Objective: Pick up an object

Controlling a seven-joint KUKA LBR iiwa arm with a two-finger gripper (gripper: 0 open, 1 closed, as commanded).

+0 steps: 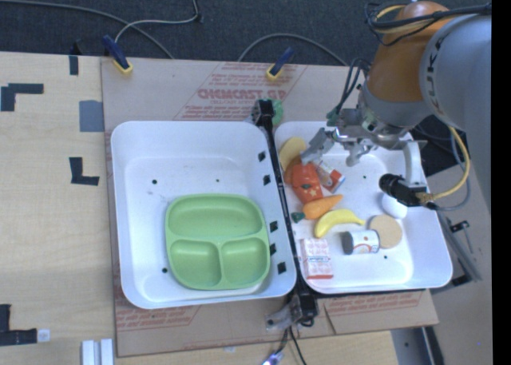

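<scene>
A grey-and-orange arm (415, 52) reaches over the right bin (431, 263) on the bench (48, 140), its pincer (343, 144) spread and empty above a clutter of toy food: an orange-red piece (306, 182), carrot (322, 205), banana (337, 220) and a small labelled packet (317, 258). The left bin (136, 144) holds a green divided tray (216, 241). Cardboard lettering beneath is not legible.

Wooden bench (48, 220) carries cardboard sheet (231, 92); left bin (136, 144) and right bin (427, 263) on cardboard.

Glossy green plastic tray (215, 241) — smooth white plastic bins (140, 144).
</scene>
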